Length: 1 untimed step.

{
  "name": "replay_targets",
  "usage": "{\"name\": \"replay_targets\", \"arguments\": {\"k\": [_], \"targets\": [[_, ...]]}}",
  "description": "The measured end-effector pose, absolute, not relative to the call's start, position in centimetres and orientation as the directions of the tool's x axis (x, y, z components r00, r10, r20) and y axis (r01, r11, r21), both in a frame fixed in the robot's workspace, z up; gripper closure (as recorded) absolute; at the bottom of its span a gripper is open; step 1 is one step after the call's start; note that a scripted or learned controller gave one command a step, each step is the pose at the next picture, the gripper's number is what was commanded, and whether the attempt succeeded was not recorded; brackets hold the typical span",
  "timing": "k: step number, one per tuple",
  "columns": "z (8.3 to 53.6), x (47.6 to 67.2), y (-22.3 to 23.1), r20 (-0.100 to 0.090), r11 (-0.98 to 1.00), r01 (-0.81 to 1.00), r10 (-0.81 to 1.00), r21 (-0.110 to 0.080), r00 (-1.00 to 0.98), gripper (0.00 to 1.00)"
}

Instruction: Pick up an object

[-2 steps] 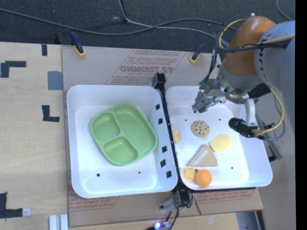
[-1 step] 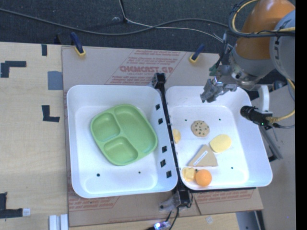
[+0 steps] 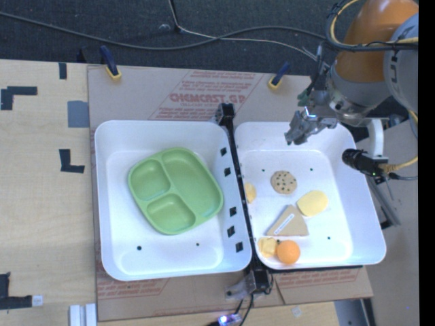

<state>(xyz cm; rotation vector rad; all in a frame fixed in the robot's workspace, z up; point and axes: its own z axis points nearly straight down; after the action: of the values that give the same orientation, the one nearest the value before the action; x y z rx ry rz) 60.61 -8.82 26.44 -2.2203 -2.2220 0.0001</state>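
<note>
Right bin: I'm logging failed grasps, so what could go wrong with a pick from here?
The orange ball touches the tan wedge and a yellow piece, so closing there may catch or push neighbours. The cookie lies flat and may slip. The gripper hangs over the bin's far edge, away from them.

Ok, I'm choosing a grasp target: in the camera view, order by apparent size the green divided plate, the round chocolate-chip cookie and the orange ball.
1. Green divided plate, by far the largest.
2. Round chocolate-chip cookie and orange ball: too alike to rank.
</note>
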Motion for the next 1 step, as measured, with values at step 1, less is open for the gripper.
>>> {"name": "replay_targets", "arguments": {"k": [1], "targets": [[24.94,60.99,-4.46,0.0,0.004,1.0,1.0,-0.002,-0.004,1.0]]}}
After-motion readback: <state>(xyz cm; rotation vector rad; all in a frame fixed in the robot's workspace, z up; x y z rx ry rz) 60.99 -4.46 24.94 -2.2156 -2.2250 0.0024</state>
